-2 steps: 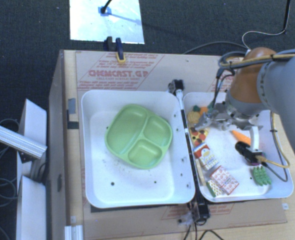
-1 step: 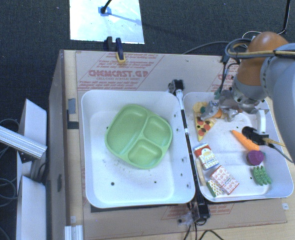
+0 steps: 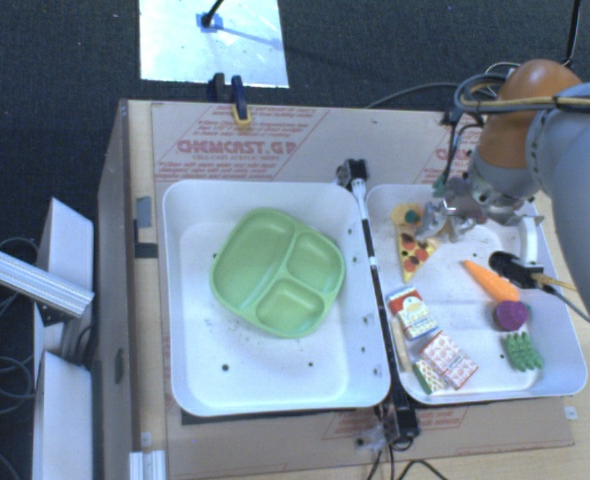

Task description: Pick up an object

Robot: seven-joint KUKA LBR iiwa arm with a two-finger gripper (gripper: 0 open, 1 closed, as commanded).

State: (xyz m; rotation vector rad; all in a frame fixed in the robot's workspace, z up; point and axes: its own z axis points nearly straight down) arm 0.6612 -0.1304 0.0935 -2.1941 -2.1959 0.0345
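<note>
Right bin, near edge first: a red-and-white patterned box is lying at 7 o'clock, tilted. A green spiky toy is sitting at 5 o'clock, near the bin's corner. A purple round toy is sitting just beyond it, at about 4 o'clock, close to it but apart. A small red-topped carton is lying at 8 o'clock, just beside the divider between the bins. A toy carrot is lying at about 3 o'clock, at a slant, with its tip pointing to 10 o'clock. A toy pizza slice is lying at 10 o'clock with its point toward the near side.

The gripper is hanging at 11 o'clock of the right bin, overlapping the far right edge of the pizza slice. Contact: cannot tell. Open or closed: cannot tell. All the pickable toys are lying on the bin floor.

Left bin: a green divided plate is sitting about centre, slightly toward 1 o'clock.

Beyond the bins, a sheet printed CHEMCAST is covering the bench, with a blue and yellow clamp gripping its far edge at 12 o'clock.
</note>
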